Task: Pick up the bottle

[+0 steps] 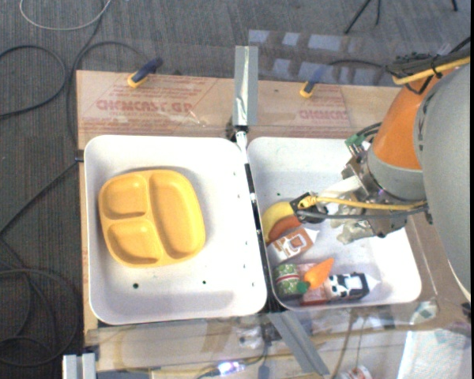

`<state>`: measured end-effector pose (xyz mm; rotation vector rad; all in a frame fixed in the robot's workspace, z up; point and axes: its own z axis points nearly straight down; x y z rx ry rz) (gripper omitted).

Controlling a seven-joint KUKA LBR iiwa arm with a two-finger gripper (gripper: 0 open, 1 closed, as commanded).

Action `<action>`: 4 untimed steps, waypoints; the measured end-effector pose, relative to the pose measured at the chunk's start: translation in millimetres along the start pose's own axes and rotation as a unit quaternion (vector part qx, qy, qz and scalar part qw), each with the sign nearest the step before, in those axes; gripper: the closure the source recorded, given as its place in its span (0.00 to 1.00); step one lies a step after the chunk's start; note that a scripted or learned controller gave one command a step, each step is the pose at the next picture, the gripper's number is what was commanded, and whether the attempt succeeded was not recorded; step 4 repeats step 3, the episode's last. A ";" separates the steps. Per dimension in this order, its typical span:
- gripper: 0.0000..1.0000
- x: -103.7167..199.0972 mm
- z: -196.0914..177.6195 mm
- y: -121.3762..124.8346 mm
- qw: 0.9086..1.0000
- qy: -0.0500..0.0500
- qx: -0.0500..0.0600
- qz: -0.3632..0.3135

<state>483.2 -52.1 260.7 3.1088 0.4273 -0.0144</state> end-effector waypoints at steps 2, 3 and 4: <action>1.00 20.4 80.1 -75.1 0.991 -0.001 0.001 -0.135; 1.00 25.7 80.1 -94.3 0.965 -0.001 0.002 -0.264; 1.00 25.7 80.1 -94.3 0.965 -0.001 0.002 -0.264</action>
